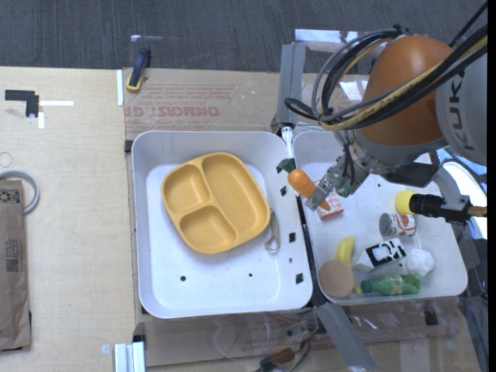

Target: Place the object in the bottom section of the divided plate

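Note:
A yellow divided plate lies in the left bin; its bottom section holds nothing. My gripper hangs over the wall between the two bins, just right of the plate. It is shut on the lower end of an orange toy carrot, whose green top points up-left over the divider. The fingers are partly hidden by the wrist above them.
A small metal hook lies by the plate's right edge. The right bin holds a red-and-white box, a banana, a tan disc, a green bottle, a can and other small items.

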Controlling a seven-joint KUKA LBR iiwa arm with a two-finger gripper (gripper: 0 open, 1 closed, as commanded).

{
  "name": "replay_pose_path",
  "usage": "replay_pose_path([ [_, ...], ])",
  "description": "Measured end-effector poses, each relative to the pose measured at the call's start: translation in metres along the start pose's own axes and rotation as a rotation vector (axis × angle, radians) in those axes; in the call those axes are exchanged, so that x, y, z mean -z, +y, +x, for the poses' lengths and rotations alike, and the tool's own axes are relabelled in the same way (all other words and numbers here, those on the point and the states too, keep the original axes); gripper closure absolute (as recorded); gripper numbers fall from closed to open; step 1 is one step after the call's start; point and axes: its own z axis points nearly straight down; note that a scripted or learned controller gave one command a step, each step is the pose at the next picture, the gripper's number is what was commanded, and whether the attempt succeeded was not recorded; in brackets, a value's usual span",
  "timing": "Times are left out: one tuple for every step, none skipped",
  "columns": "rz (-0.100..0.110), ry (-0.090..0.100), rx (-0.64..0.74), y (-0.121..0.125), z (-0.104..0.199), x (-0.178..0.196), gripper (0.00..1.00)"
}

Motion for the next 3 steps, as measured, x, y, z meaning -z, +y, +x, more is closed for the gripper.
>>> replay_pose_path([
  [0.0,0.0,-0.024,0.042,0.05,0.012,1.0],
  [0.002,0.003,0.269,-0.011,0.042,-0.007,1.0],
  [0.0,0.0,0.071,0.066,-0.004,-0.039,1.0],
])
